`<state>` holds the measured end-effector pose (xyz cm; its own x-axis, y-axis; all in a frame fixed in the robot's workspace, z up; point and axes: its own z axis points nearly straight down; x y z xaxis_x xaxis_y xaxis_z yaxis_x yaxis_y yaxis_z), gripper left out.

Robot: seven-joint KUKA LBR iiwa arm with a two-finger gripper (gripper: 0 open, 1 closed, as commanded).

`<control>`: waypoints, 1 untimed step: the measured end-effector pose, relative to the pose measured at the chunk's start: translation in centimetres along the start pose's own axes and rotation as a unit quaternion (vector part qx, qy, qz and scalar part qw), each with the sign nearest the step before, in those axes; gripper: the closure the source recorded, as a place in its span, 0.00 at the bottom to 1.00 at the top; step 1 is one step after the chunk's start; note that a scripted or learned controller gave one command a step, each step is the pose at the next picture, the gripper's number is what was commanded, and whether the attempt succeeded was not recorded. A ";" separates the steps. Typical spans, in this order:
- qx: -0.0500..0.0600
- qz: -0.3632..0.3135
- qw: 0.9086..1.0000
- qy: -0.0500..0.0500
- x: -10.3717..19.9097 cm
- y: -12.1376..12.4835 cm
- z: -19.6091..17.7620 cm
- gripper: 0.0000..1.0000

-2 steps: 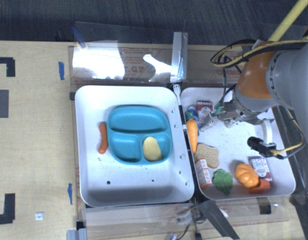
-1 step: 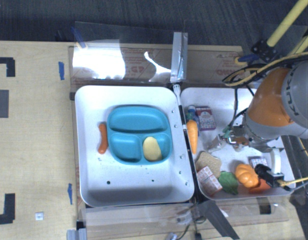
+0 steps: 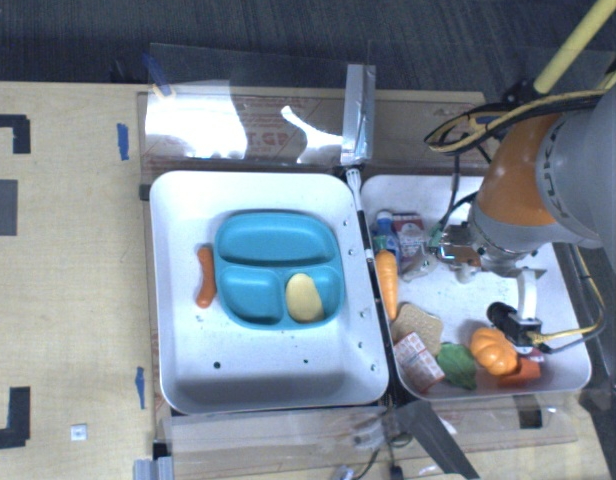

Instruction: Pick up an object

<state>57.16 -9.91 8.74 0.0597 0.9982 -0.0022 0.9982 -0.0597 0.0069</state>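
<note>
Overhead view of a pale wooden tabletop [image 3: 58, 318] bearing two shallow white bins side by side. The left white bin [image 3: 178, 358] holds a blue plastic tray with three compartments [image 3: 273, 238]; a yellow oval piece [image 3: 304, 298] lies in its near right compartment, and an orange-red sausage-shaped piece [image 3: 205, 275] lies just beside the tray's left edge. The grey arm with an orange band [image 3: 513, 183] enters from the right and sets the tool [image 3: 440, 251] over the far half of the right white bin [image 3: 443, 303]; whether the tool is wide or narrow cannot be told. Candidate things for picking lie in the right bin: a cluster of coloured packets [image 3: 403, 233] in the far left corner, just left of the tool; an orange carrot [image 3: 387, 280] along the left wall; a tan bread slice [image 3: 416, 321] and a red-and-white packet [image 3: 420, 358] nearer; then, along the near wall to the right, a green lumpy piece [image 3: 456, 363], an orange pumpkin-shaped piece [image 3: 493, 351] and a red piece [image 3: 528, 371], touching one another.
</note>
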 end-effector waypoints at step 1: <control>0.001 -0.014 1.000 0.000 0.5 5.6 0.1 0.00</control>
<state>62.76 -9.78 8.65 0.0325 0.9995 -0.0020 0.9995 -0.0325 0.0042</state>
